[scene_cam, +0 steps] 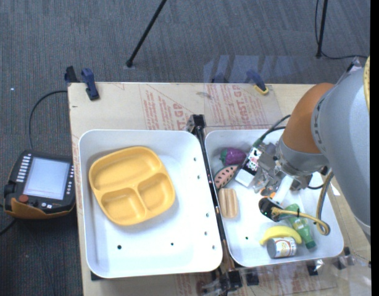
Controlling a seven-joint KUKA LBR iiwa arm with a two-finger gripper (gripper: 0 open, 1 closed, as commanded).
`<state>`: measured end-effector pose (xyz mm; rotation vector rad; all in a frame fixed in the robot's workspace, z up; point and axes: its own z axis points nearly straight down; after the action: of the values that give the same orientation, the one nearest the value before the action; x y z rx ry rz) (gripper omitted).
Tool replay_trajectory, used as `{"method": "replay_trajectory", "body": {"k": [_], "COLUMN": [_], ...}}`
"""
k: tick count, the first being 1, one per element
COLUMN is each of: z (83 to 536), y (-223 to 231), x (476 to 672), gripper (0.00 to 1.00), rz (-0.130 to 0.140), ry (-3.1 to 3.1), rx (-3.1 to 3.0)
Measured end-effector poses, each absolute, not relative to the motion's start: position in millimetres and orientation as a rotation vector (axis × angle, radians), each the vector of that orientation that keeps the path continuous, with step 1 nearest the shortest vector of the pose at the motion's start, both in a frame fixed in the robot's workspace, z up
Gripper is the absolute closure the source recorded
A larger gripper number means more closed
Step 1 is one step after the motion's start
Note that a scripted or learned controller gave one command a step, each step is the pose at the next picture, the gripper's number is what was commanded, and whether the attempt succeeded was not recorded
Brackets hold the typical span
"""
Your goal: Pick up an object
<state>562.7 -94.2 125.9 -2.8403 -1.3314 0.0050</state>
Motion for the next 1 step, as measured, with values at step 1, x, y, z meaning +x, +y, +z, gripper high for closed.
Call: {"method": "replay_trajectory", "body": {"k": [1], "z": [261.8], "y": [-71.4], "x": [563.2], "gripper": [1.0], "rz": [-0.004], "ry": [-0.964], "rx": [-2.989]}}
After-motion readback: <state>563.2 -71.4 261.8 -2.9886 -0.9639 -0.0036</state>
